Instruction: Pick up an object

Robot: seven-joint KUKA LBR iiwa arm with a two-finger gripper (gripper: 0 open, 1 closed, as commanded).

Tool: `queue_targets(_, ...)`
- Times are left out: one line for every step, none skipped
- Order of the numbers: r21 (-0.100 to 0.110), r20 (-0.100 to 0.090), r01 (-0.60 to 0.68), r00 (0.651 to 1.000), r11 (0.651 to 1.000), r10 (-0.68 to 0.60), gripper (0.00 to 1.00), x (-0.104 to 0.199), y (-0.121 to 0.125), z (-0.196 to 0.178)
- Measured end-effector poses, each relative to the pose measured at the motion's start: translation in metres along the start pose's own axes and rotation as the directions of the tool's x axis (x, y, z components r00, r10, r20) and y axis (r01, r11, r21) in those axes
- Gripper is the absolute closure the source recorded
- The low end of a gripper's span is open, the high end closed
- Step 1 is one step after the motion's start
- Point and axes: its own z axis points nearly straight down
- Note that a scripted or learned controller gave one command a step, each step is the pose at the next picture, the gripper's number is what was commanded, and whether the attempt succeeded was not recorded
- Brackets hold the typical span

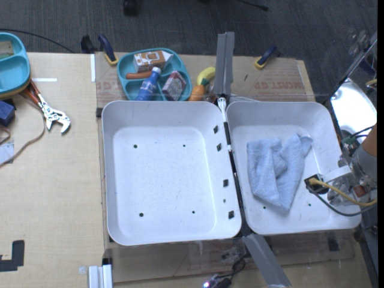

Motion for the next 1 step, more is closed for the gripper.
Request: queue_targets(0.003, -0.009, 0.006, 1.000, 1.000, -0.006, 0.00, 0.0048, -0.0029, -0.0018)
